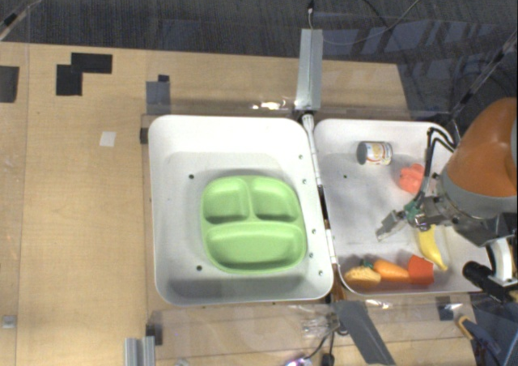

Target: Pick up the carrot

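Observation:
The carrot [391,269] is orange and lies along the front wall of the right bin [348,194], between a yellow food piece [363,276] and a red block [420,269]. My gripper [390,225] hovers over the bin's bare middle, a short way behind the carrot and apart from it. It is open with nothing between its fingers. The arm's orange band [490,154] is at the right edge.
A yellow banana [431,246] lies just right of the gripper, a pink-red item [410,177] behind it, and a small can [374,152] near the back wall. The left bin [174,154] holds a green divided plate [253,223].

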Robot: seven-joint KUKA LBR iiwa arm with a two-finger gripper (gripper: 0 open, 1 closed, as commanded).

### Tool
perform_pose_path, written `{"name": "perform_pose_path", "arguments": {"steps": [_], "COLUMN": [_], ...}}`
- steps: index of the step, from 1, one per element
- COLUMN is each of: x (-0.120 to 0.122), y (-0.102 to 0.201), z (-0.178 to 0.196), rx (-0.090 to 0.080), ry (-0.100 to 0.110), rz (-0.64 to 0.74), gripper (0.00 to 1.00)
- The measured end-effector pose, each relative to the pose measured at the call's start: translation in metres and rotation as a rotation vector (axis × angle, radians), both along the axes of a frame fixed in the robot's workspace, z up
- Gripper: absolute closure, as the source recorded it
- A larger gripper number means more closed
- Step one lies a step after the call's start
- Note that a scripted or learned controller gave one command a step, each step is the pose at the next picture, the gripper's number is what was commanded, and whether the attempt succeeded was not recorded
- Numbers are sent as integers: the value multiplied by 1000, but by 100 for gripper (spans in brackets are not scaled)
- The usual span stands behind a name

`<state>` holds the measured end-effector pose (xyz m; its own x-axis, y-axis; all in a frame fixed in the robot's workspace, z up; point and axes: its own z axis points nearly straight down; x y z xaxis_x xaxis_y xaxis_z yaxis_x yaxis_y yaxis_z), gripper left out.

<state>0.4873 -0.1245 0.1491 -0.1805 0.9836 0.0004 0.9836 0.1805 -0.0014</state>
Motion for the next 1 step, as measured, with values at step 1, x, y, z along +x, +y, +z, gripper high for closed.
{"name": "perform_pose_path", "arguments": {"steps": [1], "x": [0], "y": [0], "z": [0], "rx": [0], "ry": [0], "rz": [0], "gripper": [0]}}
